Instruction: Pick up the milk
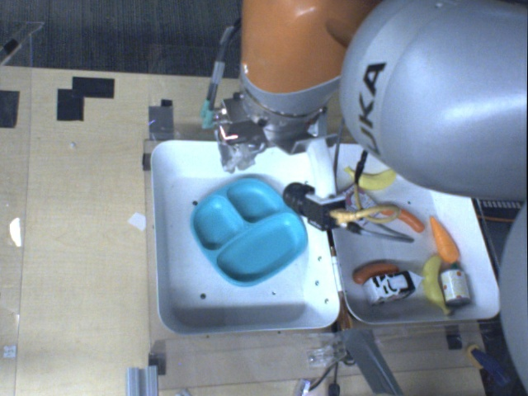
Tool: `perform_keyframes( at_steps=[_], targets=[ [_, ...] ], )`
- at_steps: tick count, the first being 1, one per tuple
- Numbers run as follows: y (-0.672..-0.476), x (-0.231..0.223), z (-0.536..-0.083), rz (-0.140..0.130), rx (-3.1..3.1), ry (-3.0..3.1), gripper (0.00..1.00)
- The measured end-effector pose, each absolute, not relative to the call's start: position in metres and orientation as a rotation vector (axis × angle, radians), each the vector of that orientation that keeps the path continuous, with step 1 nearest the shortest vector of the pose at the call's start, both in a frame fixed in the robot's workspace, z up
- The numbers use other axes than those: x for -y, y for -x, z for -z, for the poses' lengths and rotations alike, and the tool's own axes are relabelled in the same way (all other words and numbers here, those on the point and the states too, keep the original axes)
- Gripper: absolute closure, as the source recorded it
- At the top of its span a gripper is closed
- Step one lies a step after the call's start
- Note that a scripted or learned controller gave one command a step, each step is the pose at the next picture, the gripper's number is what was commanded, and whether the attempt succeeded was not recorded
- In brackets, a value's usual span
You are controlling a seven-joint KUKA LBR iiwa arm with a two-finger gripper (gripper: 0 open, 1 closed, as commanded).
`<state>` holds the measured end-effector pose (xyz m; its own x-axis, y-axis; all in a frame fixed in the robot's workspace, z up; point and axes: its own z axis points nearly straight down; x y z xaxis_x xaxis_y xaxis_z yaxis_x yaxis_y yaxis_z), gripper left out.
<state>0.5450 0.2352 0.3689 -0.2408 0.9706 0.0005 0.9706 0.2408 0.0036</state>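
The milk is a small black-and-white carton lying on its side near the front of the right bin. An orange sausage touches its top left, and a yellow banana lies just to its right. My gripper hangs over the back of the left bin, just behind the blue plate and far up-left of the milk. The grey arm and its orange band cover the back of both bins.
A blue divided plate lies in the middle of the left bin. The right bin also holds a small can, a carrot, a second banana and another sausage. A black cable fitting with wires hangs over the bins' shared wall.
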Motion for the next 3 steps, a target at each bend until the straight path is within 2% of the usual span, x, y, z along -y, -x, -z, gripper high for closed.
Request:
perform_keyframes(
  at_steps=[1,2,3],
  targets=[
    [-0.547,-0.194,-0.437,-0.01,-2.441,-1.972,1.0],
    [-0.612,-0.217,-0.436,-0.008,-2.763,-1.485,1.0],
    [-0.599,-0.139,-0.37,-0.007,-2.86,-1.287,1.0]
  ],
)
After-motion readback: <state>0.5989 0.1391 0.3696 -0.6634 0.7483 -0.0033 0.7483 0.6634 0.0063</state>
